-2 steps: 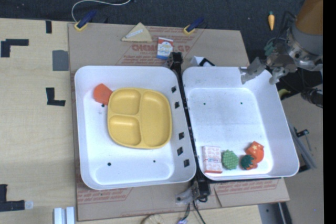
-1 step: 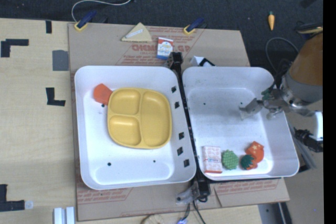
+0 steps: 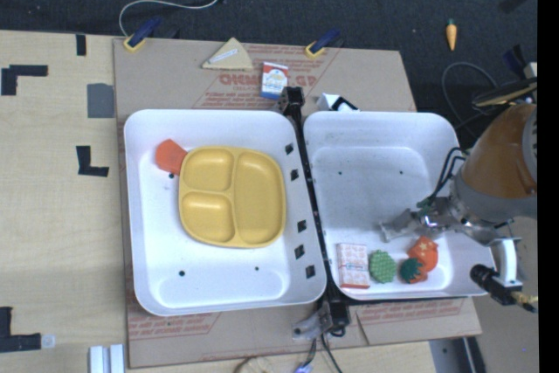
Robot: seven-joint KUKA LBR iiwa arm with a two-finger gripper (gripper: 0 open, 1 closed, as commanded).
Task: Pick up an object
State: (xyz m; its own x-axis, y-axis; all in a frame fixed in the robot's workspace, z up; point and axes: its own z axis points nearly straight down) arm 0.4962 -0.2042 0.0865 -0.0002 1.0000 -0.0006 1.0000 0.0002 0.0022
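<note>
— Orange and red, that small toy (image 3: 421, 259) at the lower right of the right bin (image 3: 367, 135)? Which way does it run?

— Its long axis tilts from upper right down to lower left, green end low.

— And the gripper (image 3: 403, 225)?

— Just up-left of the toy, near it; whether it's parted or closed, I cannot tell.

right white plastic bin (image 3: 376, 128): upper floor open | front edge crowded: flat red-and-white packet (image 3: 352, 265), green knobbly toy (image 3: 381, 266), orange-red toy (image 3: 420, 259) | left white bin (image 3: 140, 214): yellow divided plate (image 3: 232, 196) fills middle
</note>
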